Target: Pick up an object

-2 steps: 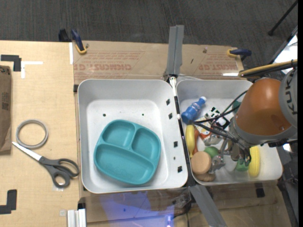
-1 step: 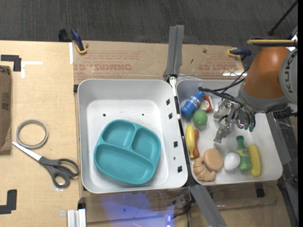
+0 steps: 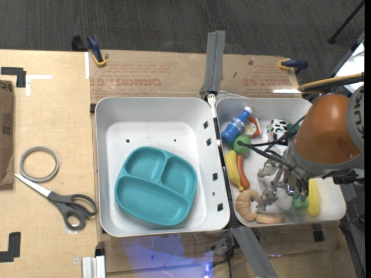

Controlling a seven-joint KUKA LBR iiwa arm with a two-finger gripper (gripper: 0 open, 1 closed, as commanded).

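Hovering low in the right bin (image 3: 330, 210), gripper (image 3: 271, 197) with fingers apart, gripping nothing. Closest grab: tan pretzel toy (image 3: 248, 204), just left of the fingertips, curving along the bin's near wall. Banana (image 3: 233, 168) further up-left, lying lengthwise.

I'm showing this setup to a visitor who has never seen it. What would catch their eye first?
Most likely the teal divided plate, lying alone in the left bin. Next, the arm's orange band looming over the right bin, where the gripper is down among small toys such as a blue bottle and a yellow banana. Scissors and a tape roll lie on the bench to the left.
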